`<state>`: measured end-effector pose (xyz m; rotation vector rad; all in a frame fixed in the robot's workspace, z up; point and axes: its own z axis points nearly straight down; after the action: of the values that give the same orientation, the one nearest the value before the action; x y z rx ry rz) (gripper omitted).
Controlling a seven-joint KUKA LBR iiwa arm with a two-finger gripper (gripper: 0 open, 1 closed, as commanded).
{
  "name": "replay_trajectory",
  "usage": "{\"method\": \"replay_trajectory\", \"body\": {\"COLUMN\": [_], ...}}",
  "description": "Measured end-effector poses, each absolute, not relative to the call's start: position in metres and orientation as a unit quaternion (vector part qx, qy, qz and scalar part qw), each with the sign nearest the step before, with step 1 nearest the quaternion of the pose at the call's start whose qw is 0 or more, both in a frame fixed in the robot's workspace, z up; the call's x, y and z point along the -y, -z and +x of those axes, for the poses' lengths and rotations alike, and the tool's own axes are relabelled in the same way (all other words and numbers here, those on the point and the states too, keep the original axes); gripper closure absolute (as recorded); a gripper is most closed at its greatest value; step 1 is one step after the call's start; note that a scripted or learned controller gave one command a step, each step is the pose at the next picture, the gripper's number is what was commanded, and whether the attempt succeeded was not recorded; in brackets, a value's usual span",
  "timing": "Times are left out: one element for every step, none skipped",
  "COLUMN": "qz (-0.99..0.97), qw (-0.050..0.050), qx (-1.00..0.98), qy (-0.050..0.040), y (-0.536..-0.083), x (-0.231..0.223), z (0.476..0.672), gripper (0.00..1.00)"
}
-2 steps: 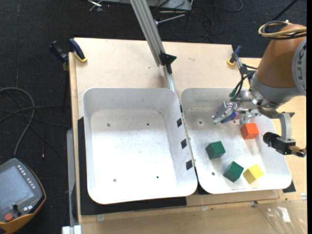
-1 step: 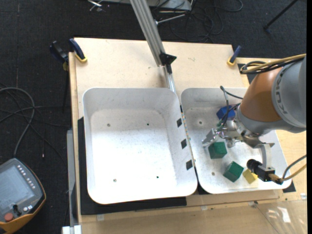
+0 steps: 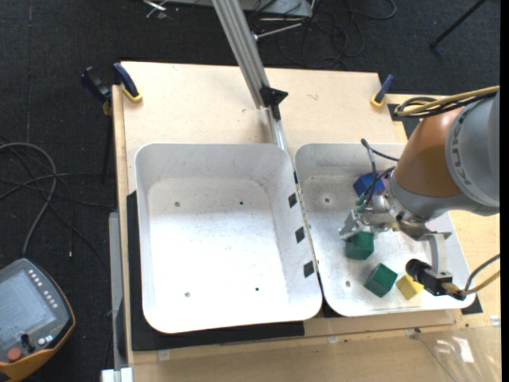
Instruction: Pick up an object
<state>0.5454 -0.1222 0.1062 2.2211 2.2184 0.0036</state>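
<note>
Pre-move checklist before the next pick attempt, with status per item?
1. Gripper over a target: ok, it sits right above the upper green block in the right bin.
2. Block between the fingers: cannot tell, the wrist hides the tips.
3. Neighbours apart from the target: ok, the lower green block and yellow block lie separate from it.
4. Blue object out of the way: cannot tell, it lies partly under the arm.
5. Distance from the bin wall: ok, the target is off the divider.
</note>
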Motion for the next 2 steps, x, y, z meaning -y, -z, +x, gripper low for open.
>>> {"method": "replay_trajectory", "body": {"qz": [0.704,0.703], "qw": [0.003,-0.002], "qx": [-0.710,-0.711], "qy": [-0.0037,-0.0003], "y": [-0.200,-0.195], "x": [0.055,-0.024], "z": [0.577,0.543], "gripper": [1.00,1.00]}}
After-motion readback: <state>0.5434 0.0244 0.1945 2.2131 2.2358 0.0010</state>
